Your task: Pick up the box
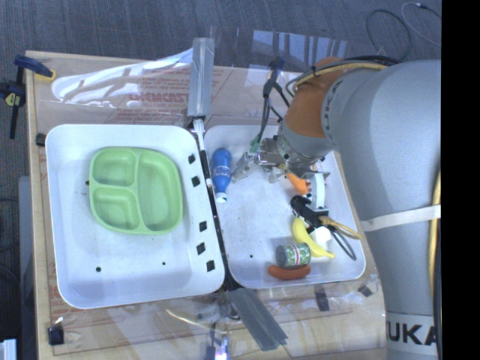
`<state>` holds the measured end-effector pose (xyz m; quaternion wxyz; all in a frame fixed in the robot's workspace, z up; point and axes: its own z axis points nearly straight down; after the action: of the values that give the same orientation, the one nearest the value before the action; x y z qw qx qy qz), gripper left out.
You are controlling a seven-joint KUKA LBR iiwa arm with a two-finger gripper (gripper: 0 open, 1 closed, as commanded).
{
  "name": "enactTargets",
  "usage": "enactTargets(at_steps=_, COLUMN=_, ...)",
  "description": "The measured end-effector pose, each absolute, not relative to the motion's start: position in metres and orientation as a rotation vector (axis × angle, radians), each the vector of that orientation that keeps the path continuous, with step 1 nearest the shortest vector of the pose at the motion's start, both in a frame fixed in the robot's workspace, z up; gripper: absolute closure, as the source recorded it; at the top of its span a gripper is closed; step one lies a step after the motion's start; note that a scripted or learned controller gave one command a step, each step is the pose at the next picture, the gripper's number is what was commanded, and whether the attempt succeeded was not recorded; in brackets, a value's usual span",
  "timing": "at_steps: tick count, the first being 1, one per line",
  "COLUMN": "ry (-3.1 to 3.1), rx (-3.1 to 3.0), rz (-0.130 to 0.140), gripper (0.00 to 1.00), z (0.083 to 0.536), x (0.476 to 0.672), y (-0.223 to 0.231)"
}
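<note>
Grey gripper (259, 160) in right bin (247, 235) — beside blue bottle (220, 169) | grip: cannot tell

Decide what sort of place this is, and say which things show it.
Likely a robotics lab bench: a grey robot arm with an orange band reaches over the right of two shallow white plastic bins, holding a green divided plastic plate and a yellow banana.

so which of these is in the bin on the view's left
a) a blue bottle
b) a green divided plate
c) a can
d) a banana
b, the green divided plate lies in the bin on the view's left, while the blue bottle, banana and can all sit in the other bin.
</note>
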<state>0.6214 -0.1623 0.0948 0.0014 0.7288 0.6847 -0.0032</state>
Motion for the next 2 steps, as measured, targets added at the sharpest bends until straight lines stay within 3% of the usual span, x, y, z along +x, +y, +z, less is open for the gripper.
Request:
enactTargets(at_steps=1, ry=2.182, rx=2.260, rz=0.000, gripper=0.00, z=0.236, x=0.638, y=-0.152)
enactTargets(at_steps=2, ry=2.047, rx=2.387, rz=-0.004, gripper=0.00, z=0.091, x=0.656, y=-0.164)
